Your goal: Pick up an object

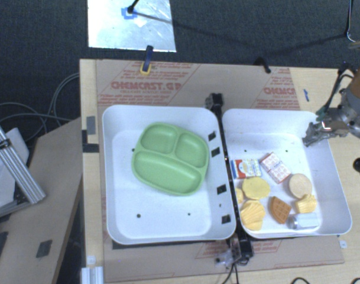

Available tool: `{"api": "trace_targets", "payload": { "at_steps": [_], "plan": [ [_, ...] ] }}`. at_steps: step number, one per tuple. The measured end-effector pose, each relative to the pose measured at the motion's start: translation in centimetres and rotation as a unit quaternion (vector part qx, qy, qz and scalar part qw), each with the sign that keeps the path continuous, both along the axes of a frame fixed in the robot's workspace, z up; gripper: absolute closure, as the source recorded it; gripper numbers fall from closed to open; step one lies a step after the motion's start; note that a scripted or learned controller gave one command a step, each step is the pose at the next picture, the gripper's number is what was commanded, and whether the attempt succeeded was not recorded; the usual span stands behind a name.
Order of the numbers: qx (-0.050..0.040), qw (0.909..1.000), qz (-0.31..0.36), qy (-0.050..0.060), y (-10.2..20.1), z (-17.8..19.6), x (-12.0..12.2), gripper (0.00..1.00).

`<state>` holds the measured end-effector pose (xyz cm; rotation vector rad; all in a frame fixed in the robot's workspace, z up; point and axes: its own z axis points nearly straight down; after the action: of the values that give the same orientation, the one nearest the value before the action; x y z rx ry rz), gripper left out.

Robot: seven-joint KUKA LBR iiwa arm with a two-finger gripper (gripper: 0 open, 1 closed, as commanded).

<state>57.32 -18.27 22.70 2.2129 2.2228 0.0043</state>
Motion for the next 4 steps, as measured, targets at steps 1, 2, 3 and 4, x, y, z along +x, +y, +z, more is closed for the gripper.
{"api": "trace_targets", "payload": {
  "at_steps": [1,2,3,4],
  "plan": [
    [0.0017,1.0,0.002,0.002,5.9,-0.7,-0.4,1.0],
    [0.0016,1.0,0.002,0.003,10.1,-0.2,-2.4,1.0],
    [0.0014,1.0,0.002,0.002,13.1,-1.3,-2.7,1.0],
    [0.0008,1.0,-0.002,0.001,12.2,-0.9,-2.9,1.0]
  ]
}}
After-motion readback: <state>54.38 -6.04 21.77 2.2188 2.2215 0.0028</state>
